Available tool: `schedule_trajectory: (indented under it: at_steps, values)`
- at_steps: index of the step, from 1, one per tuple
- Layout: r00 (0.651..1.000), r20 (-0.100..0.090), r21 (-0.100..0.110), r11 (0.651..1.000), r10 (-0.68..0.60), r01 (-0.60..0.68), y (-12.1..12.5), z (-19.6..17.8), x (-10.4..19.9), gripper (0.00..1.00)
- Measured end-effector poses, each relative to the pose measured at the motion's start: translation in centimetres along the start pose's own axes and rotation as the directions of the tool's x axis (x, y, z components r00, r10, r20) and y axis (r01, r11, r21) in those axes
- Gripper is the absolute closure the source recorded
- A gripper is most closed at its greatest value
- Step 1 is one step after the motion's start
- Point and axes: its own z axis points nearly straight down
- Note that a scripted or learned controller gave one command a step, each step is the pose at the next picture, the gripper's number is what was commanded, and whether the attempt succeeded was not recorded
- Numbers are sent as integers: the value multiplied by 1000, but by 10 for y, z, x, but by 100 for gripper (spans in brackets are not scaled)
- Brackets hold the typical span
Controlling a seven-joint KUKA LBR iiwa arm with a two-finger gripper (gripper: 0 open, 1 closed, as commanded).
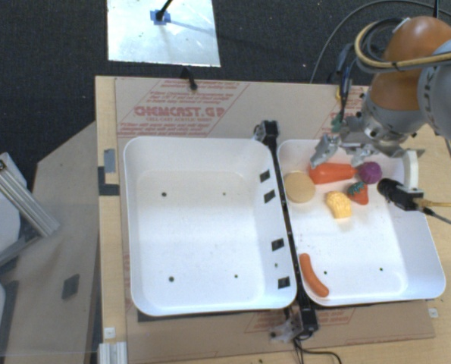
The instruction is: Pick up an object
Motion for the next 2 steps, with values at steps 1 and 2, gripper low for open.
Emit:
schedule_trajectory:
  at_steps: [1, 2]
  values:
    - [1000, -3, -7, 1000, 6, -6, -15, 112, -12, 0]
    - [1000, -7, 52, 999, 12, -11, 27, 110, -13, 0]
